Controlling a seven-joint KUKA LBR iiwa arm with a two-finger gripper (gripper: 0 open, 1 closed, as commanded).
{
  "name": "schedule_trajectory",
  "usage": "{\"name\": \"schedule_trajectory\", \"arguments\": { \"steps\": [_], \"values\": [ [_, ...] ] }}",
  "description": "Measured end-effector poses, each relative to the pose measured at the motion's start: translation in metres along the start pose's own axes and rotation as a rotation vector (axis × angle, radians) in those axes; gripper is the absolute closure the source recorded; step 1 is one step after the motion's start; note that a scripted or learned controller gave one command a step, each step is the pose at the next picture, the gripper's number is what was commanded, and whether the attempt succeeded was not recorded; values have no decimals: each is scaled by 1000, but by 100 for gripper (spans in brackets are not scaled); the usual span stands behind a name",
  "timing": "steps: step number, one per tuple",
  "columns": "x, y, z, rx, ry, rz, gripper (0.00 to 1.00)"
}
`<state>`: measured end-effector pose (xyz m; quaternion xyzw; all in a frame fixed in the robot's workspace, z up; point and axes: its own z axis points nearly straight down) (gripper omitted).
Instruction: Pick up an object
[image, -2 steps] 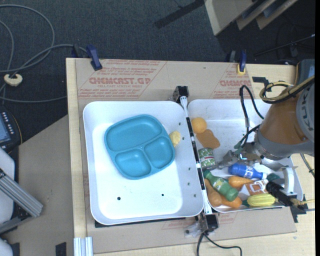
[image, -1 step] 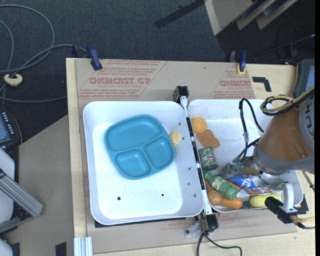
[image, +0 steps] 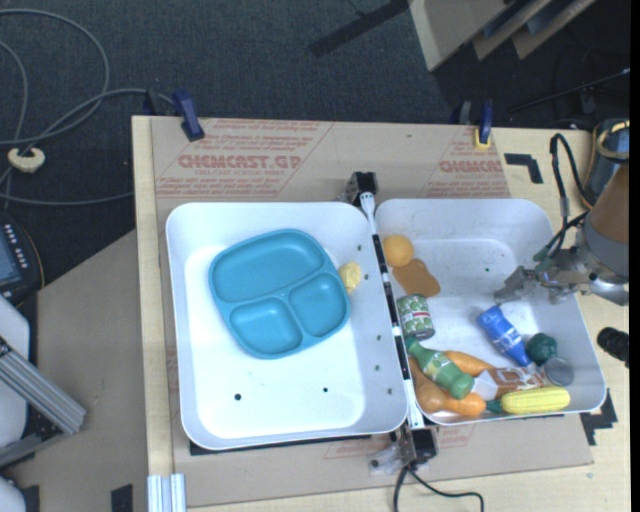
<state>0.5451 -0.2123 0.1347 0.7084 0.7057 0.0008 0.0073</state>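
The arm (image: 610, 215) is cut off by the right edge, and its gripper (image: 535, 282) is too blurred to read. The carrot (image: 462, 362) is partly hidden under the green bottle (image: 440, 366). The printed wrapper (image: 515, 378) is too small to read.

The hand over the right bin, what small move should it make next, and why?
Probably a short drop down and toward the blue bottle. The hand hovers at the right bin's far right side with nothing seen between its fingers, and that bottle lies just below it in the picture, apart from the crowded toys along the near edge.
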Motion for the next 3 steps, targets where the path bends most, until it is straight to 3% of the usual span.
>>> {"name": "schedule_trajectory", "arguments": {
  "steps": [1,2,3],
  "values": [
    [65,-13,52,18,14,-8,0],
    [61,-11,39,10,9,-4,100],
    [33,-13,-36,4,5,-2,100]
  ]
}}
